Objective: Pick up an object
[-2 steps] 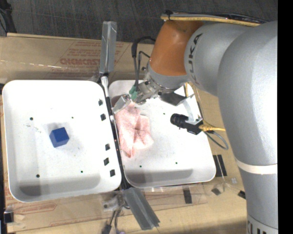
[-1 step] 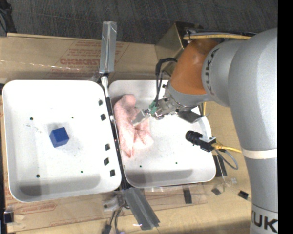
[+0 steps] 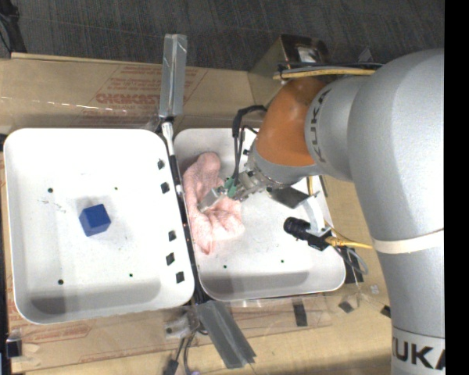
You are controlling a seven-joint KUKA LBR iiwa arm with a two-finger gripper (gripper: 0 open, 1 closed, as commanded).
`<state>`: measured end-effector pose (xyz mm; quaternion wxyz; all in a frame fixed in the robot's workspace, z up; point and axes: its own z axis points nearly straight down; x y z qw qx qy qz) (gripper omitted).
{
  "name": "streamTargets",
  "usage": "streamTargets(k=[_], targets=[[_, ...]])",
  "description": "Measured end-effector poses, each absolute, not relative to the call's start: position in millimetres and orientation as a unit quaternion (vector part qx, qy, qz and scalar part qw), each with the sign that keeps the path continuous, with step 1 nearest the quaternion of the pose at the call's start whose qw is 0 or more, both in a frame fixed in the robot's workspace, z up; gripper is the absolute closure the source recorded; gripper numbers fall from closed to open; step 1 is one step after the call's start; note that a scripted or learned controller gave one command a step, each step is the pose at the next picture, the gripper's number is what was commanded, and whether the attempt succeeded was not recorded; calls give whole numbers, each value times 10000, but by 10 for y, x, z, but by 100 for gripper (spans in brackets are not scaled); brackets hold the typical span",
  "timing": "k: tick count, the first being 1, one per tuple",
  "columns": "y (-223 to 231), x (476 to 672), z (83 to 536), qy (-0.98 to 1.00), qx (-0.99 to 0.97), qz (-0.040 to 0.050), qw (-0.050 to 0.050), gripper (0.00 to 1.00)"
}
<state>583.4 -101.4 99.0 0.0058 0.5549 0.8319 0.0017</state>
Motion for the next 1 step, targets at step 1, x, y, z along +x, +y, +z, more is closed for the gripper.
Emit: streamTargets(k=[1], targets=[[-999, 5609, 998, 8464, 5325, 26, 96, 0]])
